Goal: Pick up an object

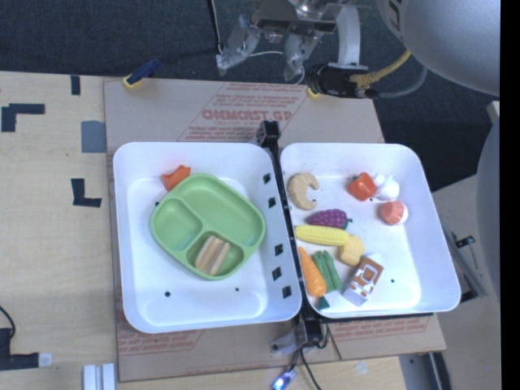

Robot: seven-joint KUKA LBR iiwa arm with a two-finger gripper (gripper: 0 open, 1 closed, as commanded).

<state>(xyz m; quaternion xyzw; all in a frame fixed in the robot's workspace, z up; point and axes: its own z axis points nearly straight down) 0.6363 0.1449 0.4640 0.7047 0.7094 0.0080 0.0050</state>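
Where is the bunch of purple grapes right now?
In the camera view the purple toy grape bunch lies in the right white bin, near its left wall, just above the yellow corn cob and below the tan croissant.

Open room around green plate

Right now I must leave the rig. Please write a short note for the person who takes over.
Tool: open, holding nothing, raised beyond the bins' far edge.
Left bin: green plate with a bread piece; orange piece beside the plate.
Right bin: croissant, grapes, corn, carrot, other toy foods.
Done: nothing picked.
Left: choose one object, descend, grasp, lift.
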